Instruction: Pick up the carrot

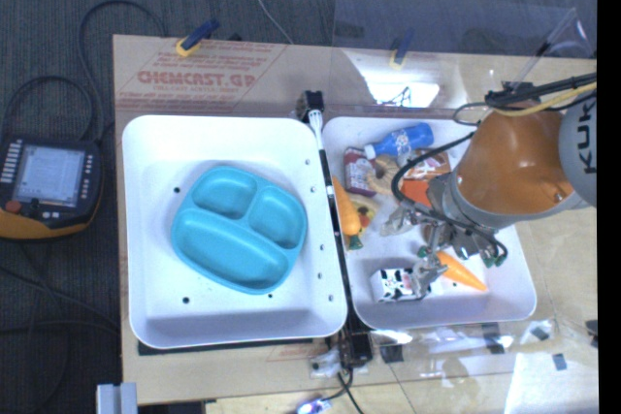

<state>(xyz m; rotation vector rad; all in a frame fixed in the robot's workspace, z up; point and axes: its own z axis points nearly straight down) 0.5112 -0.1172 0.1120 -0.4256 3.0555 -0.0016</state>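
Gripper [434, 259] low in the right bin [519, 301], lower right of frame, touching the carrot [463, 273]; jaw state impossible to tell; lift not yet done

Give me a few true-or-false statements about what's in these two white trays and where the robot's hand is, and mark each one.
1. The blue divided plate lies in the left bin. True.
2. The carrot lies in the left bin. False: it lies in the right bin, near its front right corner.
3. The hand is over the right bin, close beside the carrot. True.
4. The blue bottle sits at the front of the right bin. False: it lies near the far edge.
5. The divided plate holds food. False: its compartments look bare.
6. A small black-and-white toy lies to the left of the carrot. True.
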